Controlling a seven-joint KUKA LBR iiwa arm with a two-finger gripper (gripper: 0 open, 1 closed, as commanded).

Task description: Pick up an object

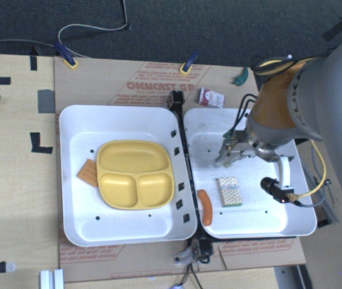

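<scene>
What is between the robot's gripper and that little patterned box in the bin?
Nothing visible. The gripper sits above bare white floor in the right bin, and the small patterned box lies just below it in the picture, nothing between them. The hot dog lies off to the box's left, by the bin's edge.

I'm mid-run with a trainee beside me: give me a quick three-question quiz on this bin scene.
1. True or false: the yellow divided plate lies in the left bin.
2. Which lies nearest the divider in the right bin? A) small patterned box B) sausage C) claw
3. Fill in: a tan ___ pokes out beside the plate.

Key: 1 true; 2 B; 3 cracker.
</scene>
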